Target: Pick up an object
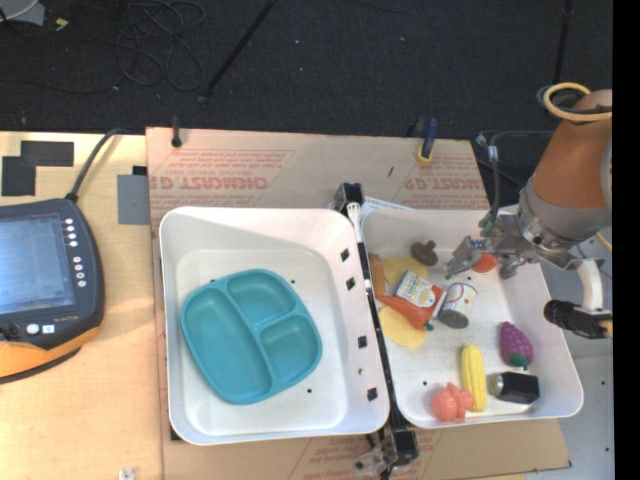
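I am holding my pincer low at the upper right of the frame, near a small red thing; I cannot tell its opening, nothing lifted yet.

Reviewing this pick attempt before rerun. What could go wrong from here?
1. The hand sits low in the right bin near a small red-orange piece; whether anything is between its fingers is unclear, so it may lift with nothing.
2. The items at bin centre are packed: the printed carton, orange carrot-like piece and grey can touch or overlap, so a grasp there may drag neighbours.
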